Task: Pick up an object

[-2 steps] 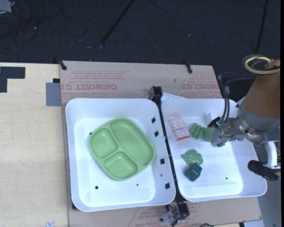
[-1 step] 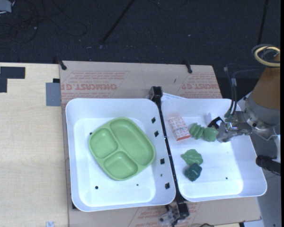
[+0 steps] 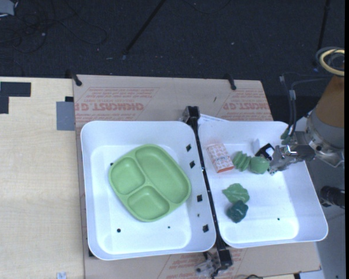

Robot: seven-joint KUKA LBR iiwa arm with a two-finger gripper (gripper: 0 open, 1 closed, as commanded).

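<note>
Hovering beside a ribbed green toy [image 3: 249, 163], metal fingers [image 3: 274, 166]; grip state unclear.

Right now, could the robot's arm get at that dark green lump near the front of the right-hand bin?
Probably yes. The tool sits low in the right bin, by the green ridged piece. The dark green lump lies uncovered on the bin floor; the light green piece beside it might crowd a grasp.

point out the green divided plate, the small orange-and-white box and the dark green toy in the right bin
green divided plate [image 3: 149, 182], camera view, on the ridge where its three compartments meet
small orange-and-white box [image 3: 220, 157], camera view, middle of its top face
dark green toy [image 3: 237, 212], camera view, centre of its body
</note>
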